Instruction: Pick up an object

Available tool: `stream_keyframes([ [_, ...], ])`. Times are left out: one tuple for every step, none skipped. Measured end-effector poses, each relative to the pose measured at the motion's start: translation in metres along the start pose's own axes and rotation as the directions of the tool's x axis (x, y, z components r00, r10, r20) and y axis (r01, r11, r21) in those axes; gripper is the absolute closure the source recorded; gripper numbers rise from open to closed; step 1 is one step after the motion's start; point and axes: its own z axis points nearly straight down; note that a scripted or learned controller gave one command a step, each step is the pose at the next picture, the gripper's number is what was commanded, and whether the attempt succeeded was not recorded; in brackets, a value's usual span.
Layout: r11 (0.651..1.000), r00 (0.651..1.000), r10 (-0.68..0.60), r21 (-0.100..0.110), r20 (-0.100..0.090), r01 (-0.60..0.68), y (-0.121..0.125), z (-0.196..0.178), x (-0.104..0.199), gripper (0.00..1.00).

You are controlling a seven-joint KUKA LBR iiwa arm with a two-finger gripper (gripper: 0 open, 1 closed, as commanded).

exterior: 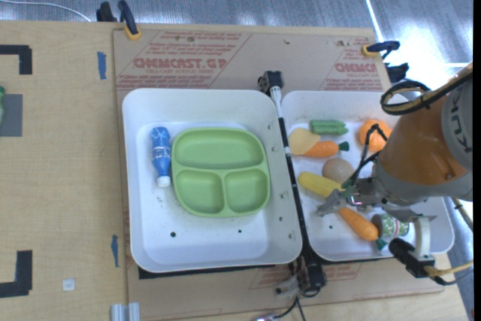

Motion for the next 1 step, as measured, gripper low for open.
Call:
stream_keyframes([
  [1.0,1.0,0.001,-0.006,0.004,-0.001,0.0015,-0.0104,-0.0011,1.0],
])
